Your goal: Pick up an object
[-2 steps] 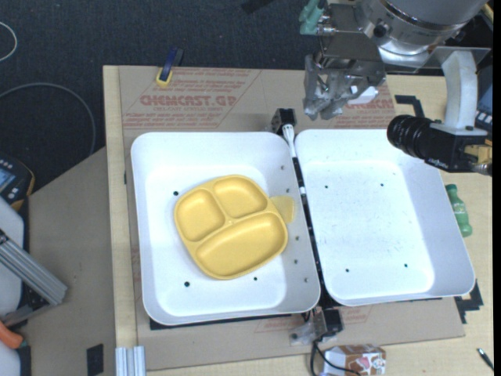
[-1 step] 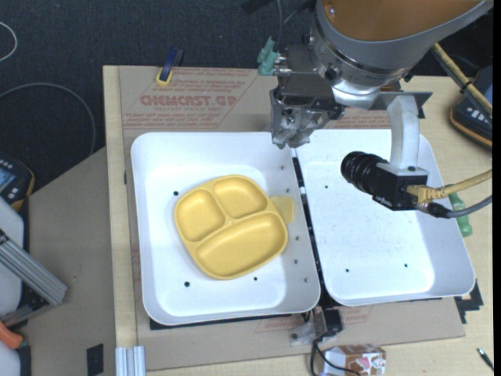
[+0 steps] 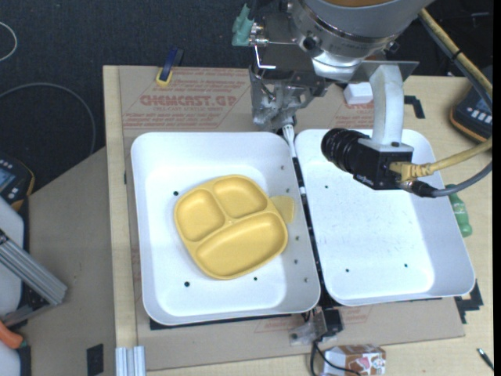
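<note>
Yellow three-compartment divided plate [image 3: 230, 225] is lying flat in the left white bin [image 3: 153, 210], the landmark for this entry, near that bin's middle and touching nothing else; right white bin [image 3: 391, 265] is sitting just beside the landmark, rims meeting; gripper [image 3: 275, 110] is hanging over the landmark's far right corner, well apart from the plate; whether its jaws are released or clenched cannot be told; black cylindrical camera unit [image 3: 356, 157] on a white bracket is hovering over the right bin's far end.
</note>
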### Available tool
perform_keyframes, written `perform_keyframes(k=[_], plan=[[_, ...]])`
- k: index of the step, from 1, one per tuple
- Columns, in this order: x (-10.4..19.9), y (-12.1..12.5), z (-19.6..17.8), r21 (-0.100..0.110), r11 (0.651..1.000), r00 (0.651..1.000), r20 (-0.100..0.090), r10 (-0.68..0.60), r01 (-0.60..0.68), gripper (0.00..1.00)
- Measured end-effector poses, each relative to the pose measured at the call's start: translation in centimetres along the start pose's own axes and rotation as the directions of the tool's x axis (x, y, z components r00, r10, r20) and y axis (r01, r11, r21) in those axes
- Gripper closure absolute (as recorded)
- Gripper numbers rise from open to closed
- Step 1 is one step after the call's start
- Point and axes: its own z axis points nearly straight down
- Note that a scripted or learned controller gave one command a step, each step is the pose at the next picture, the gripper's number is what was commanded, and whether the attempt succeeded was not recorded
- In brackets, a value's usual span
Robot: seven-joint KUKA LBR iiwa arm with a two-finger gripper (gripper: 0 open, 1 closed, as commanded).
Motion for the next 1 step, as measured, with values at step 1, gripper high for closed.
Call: perform_keyframes(k=[1], plan=[[-0.1, 0.04, -0.91, 0.0, 1.0, 1.0, 0.001, 0.001, -0.001, 1.0]])
